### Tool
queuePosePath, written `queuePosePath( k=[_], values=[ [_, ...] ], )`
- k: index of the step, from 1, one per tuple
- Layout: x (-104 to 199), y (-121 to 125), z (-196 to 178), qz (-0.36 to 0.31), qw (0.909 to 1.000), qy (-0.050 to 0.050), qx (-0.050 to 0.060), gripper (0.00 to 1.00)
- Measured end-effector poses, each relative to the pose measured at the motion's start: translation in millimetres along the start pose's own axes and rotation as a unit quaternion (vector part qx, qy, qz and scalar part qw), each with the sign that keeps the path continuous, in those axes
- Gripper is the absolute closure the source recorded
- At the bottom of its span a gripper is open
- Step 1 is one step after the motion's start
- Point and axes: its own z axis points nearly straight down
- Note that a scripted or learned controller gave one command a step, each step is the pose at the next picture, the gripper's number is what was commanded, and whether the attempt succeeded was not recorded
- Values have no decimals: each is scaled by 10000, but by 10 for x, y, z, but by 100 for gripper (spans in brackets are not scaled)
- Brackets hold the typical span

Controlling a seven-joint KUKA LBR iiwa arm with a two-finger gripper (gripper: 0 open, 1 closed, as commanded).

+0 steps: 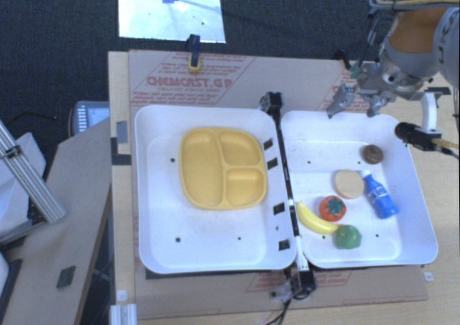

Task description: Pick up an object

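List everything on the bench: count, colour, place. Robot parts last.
left bin: 1, white, left half of bench
right bin: 1, white, right half of bench
divided tray: 1, yellow, middle of left bin
banana: 1, yellow, right bin, near the divider
tomato: 1, red-orange, right bin, beside the banana
green item: 1, green, right bin, near front edge
round disc: 1, tan, centre of right bin
bottle: 1, blue with white cap, right of the disc
small round piece: 1, brown, right bin, toward the back
arm: 1, grey and orange, upper right
hand: 1, grey, open, above right bin's back edge
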Motion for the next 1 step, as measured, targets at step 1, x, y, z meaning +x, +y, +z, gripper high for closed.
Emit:
queuePosePath(
  k=[1],
  values=[
    [4,19,-84,-10,10000,-5,-62,0]
  ],
)
